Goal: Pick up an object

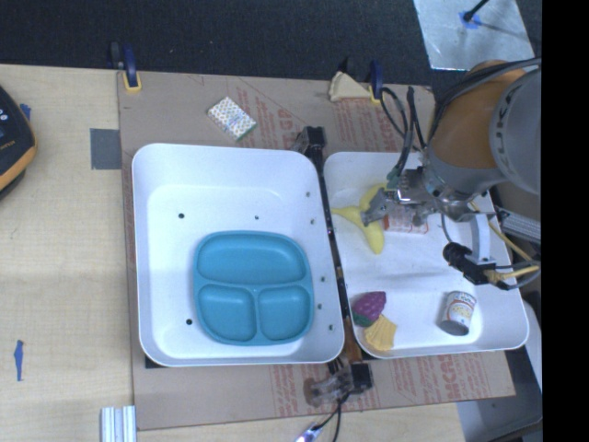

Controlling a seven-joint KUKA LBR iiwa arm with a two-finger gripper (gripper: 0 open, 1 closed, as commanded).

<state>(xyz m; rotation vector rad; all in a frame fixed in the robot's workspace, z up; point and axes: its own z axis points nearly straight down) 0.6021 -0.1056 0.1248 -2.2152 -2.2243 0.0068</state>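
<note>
Reaching-down step, likely. Pincer [394, 203] low in right bin [515, 334], just beside yellow banana [371, 231]; open or shut, cannot tell. Next: close on banana, then lift.

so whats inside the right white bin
A yellow banana-shaped toy, a purple grape-like toy, a yellow wedge and a small tin can. The grey arm's gripper covers the bin's upper middle.

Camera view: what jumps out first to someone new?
The blue tray lying in the left bin, a big colour block on white. Then the arm coming in from the right, its gripper low over the right bin by a yellow toy; a small can stands near that bin's front.
</note>
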